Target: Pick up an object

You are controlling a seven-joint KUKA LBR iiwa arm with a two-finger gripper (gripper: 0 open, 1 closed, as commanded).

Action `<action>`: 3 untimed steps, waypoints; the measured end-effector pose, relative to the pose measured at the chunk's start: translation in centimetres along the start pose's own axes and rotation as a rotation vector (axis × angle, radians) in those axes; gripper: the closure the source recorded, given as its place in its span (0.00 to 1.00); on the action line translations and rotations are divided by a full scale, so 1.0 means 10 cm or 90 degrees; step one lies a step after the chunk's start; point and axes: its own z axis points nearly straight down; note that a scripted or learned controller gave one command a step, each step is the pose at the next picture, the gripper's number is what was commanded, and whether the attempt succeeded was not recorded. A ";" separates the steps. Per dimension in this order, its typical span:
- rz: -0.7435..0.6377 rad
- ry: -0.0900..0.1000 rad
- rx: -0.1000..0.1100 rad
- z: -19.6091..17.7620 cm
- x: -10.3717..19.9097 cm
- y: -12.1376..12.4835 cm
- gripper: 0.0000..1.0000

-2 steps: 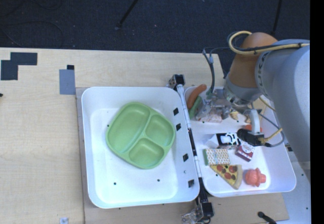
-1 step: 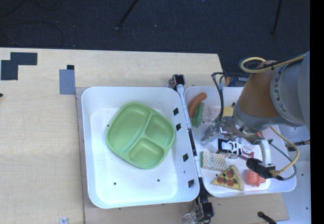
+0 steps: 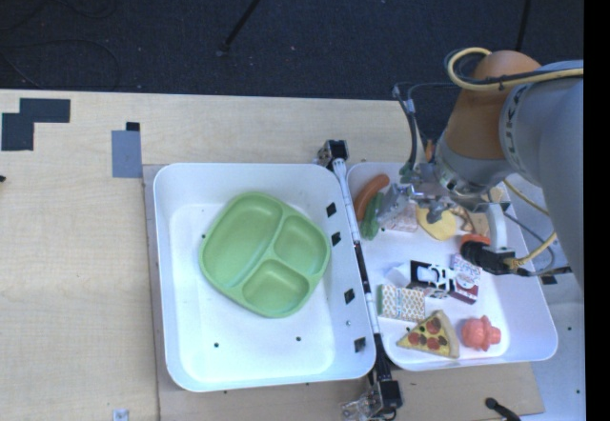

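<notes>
Clutter crowded the right white bin (image 3: 534, 343): your gripper (image 3: 416, 192) hung by the orange-and-green toy carrot (image 3: 370, 201) at the far-left corner. Whether it was open, I couldn't tell. It might have nudged the pale yellow piece (image 3: 440, 225) alongside.

Two white bins (image 3: 172, 219), one green divided plate (image 3: 264, 254), one pizza slice (image 3: 431, 334), one hot dog (image 3: 370, 195).
</notes>
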 end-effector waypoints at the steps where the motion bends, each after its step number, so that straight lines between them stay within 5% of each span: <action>1: 0.000 -0.003 -0.005 0.40 0.16 0.20 0.00; 2: 0.000 -0.005 -0.006 0.39 0.19 0.20 0.00; 3: -0.003 0.001 -0.006 0.29 0.23 0.22 1.00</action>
